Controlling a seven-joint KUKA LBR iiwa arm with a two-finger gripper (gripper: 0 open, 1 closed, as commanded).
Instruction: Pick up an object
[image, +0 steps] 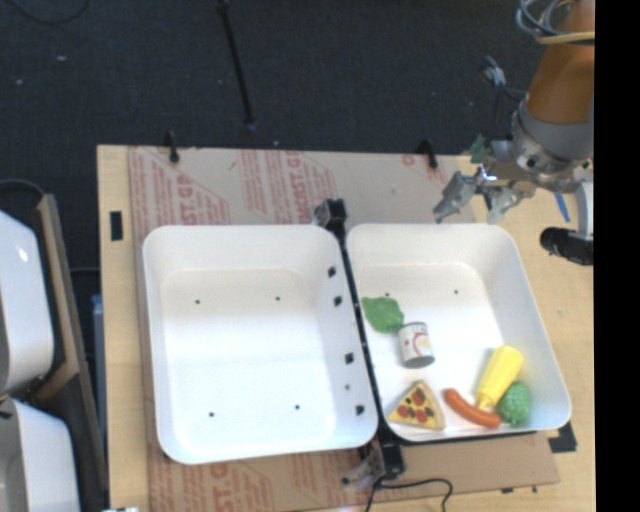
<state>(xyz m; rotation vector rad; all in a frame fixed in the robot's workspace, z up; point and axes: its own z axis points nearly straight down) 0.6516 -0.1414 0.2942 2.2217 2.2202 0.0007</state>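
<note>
Gripper (473, 197) above right bin's (530, 290) far rim, fingers spread, nothing between them. In bin: leaf (382, 313), can (414, 343), pizza (417, 408), sausage (469, 407), corn (498, 375), broccoli (516, 402).

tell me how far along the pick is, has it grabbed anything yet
Nothing looks picked yet. The gripper hangs above the back rim of the right bin with nothing between its fingers. All the objects lie in that bin: the green leaf, small can, pizza slice, sausage, yellow corn and broccoli. Left: descend, close on one, lift.
</note>
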